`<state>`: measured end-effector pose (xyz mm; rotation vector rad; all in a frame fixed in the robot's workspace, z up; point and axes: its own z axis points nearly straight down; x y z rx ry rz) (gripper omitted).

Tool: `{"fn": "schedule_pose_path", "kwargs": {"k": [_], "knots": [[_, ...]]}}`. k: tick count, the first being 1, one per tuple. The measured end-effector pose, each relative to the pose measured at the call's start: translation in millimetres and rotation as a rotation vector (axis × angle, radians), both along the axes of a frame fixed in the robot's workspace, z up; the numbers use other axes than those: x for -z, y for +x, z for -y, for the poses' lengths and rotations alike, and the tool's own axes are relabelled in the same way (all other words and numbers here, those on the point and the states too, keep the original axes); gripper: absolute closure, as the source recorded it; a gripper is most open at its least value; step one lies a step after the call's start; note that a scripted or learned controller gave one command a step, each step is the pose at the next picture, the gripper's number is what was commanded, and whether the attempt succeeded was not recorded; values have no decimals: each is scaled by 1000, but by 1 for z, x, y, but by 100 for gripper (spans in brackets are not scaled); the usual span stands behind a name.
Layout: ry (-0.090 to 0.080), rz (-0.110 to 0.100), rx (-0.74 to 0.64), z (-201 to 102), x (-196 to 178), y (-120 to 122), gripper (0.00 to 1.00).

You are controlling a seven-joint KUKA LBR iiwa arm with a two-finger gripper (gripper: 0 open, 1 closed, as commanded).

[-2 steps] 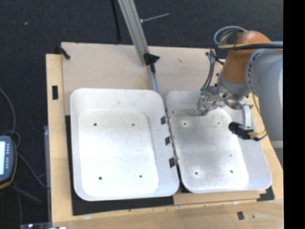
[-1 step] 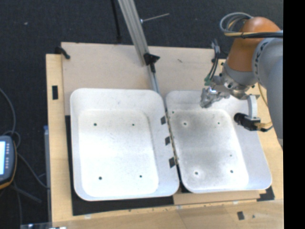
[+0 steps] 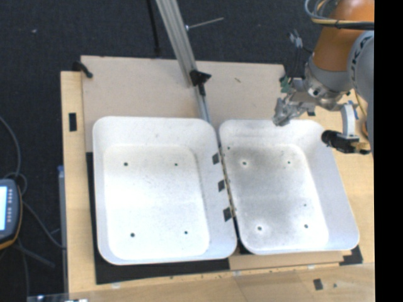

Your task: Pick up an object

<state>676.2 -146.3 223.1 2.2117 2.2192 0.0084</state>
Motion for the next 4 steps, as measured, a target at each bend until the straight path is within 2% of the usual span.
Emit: {"fn": "schedule_pose_path", "kwargs": {"k": [1,2,4], "knots": [[0,-2,-3,2,-43,1,100],[1,-8,-1,-47,-38,-9,100],[3,-10,-3,-148,-21,-55,100]]}}
